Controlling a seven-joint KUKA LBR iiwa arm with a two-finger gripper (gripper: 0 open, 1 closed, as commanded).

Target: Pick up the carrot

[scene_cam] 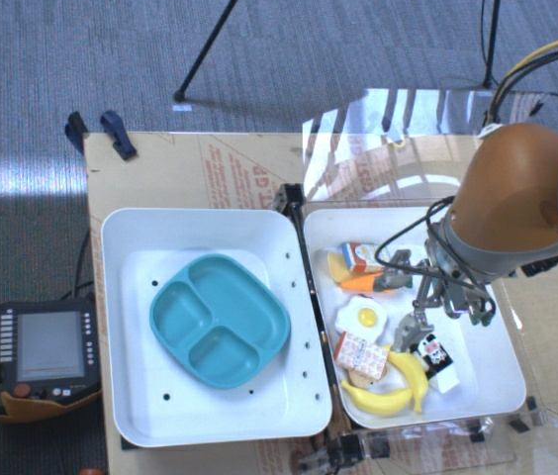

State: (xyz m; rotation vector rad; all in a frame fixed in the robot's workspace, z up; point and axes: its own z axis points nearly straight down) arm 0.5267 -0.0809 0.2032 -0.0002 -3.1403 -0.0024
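With the gripper [416,327] jaws' state untellable, the carrot [360,282] up-left of them wants a centred, crosswise approach.

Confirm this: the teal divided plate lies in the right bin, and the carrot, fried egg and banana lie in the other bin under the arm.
Wrong on one point: the camera view shows the teal divided plate in the left bin, not the right. The carrot, fried egg and banana lie in the right bin, under the arm.
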